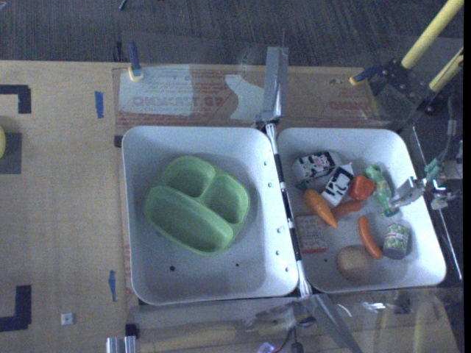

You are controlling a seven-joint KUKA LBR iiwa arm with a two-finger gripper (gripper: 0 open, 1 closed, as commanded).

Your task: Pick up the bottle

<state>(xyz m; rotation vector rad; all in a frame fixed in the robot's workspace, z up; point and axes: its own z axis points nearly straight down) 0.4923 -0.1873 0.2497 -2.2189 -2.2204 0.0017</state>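
I see two white bins side by side on my wooden bench. The left bin [147, 271] is smooth plastic with round corners, and a green tray [197, 204] lies in it, shiny, with three scooped-out parts. The right bin [423, 271] holds a pile of small toy foods. The bottle [380, 185] is green and small, near the right wall of that bin, just beside a red-orange pepper [360, 187]. It is blurry and I cannot make out its cap or label well. The gripper [407, 194] is a thin silvery metal thing reaching in over the right rim, and its tip sits right next to the bottle's lower end. I cannot tell how it is set or if it has hold of anything, because it is tiny and fuzzy here. Two little cartons with black and white cow spots [315, 165] lie near the top of the bin. An orange carrot [320, 207] lies slanted in the middle, and another carrot [369, 237] lies lower down. A brown, round potato [354, 262] sits near the bottom edge. A small can [396, 240] with a green label rests close to it.
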